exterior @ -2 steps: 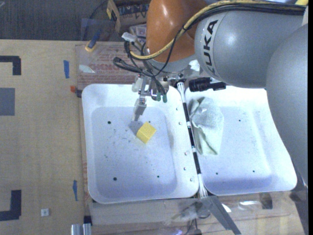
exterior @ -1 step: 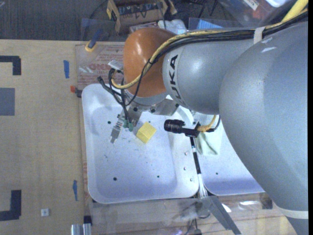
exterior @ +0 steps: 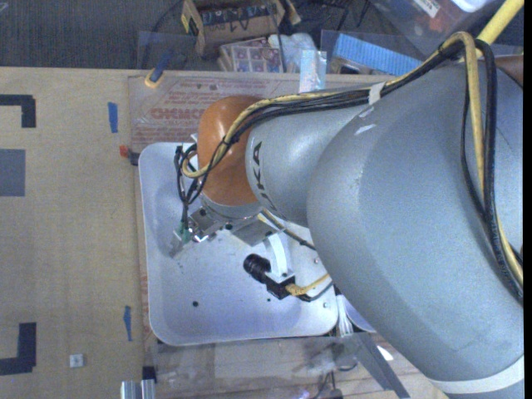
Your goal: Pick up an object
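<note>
Grey arm (exterior: pixel 399 198) with its orange band (exterior: pixel 223 152) pretty much blankets the white bin (exterior: pixel 166 306) here. Gripper (exterior: pixel 184 235) sits low over the bin's left half, near the wall. Something small and greenish (exterior: pixel 178 238) is right at its tip, maybe an object, too blurry to call. Can't tell how the claw is set, or if anything's in it.

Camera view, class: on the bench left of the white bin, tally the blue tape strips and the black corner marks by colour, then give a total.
Blue tape strips: 2
Black corner marks: 2
Total: 4
</note>
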Tool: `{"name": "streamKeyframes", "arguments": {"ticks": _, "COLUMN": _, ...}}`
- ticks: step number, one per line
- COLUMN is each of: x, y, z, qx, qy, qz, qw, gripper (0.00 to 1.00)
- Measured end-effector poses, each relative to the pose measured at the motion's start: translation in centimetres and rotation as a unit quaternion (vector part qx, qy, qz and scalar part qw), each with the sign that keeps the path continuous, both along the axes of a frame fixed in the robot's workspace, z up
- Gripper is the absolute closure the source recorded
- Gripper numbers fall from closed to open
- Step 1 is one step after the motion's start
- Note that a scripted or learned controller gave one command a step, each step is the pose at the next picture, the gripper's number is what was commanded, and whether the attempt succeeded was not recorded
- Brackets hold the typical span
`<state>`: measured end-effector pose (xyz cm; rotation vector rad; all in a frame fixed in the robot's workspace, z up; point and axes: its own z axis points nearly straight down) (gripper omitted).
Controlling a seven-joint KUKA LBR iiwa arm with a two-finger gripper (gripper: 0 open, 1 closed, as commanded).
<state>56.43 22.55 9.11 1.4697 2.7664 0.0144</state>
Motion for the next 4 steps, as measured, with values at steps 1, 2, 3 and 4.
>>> {"name": "streamKeyframes", "arguments": {"ticks": 1, "x": -6.1, "y": -1.4, "z": 0.0, "qx": 0.001, "qy": 0.001, "qz": 0.015, "qw": 0.9999, "gripper": 0.0}}
{"name": "streamKeyframes", "arguments": {"ticks": 2, "x": -5.2, "y": -8.2, "z": -0.1, "qx": 0.0018, "qy": 0.002, "qz": -0.056, "qw": 0.9984, "gripper": 0.0}}
{"name": "streamKeyframes", "arguments": {"ticks": 3, "x": -0.2, "y": -5.5, "z": -0.3, "qx": -0.0209, "qy": 0.042, "qz": -0.102, "qw": 0.9937, "gripper": 0.0}}
{"name": "streamKeyframes", "arguments": {"ticks": 4, "x": 2.6, "y": -6.9, "z": -1.1, "qx": -0.0369, "qy": 0.061, "qz": -0.084, "qw": 0.9939, "gripper": 0.0}}
